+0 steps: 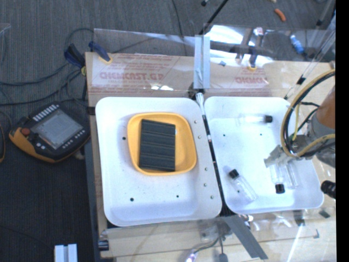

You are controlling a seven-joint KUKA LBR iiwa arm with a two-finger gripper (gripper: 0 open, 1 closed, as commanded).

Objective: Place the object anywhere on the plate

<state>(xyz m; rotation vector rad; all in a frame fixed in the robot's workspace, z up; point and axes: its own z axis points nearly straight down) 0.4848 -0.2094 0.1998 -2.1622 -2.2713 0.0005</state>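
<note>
1. Three small clear vials with black caps lie in the right white bin [262, 201]; any of them could be the object. One clear vial [240, 183] lies near that bin's front-left part, cap toward the back-left, long axis slanting toward the front-right. A second vial [254, 118] lies along the back, cap pointing right. A third vial [277, 179] lies just under the pincer, cap at its front end.

2. My two-finger gripper [283, 160] hangs low over the right side of that bin, with the arm coming in from the right behind looped yellow and black cables [292, 111]. Whether it is released or clenched I cannot tell; glare and clear plastic blur it.

3. As I judge it, the third vial lies nearest, just toward the bench's front, long axis roughly front to back.

4. My target, the square yellow plate [188, 146], sits in the left white bin [114, 190], well to the left. A dark ribbed rectangular block [157, 144] covers its middle, leaving a bare yellow rim all round.

5. Between them run the two bins' raised touching rims, so I judge any carry must lift over that ridge. Open bin floor lies left of the pincer.
</note>
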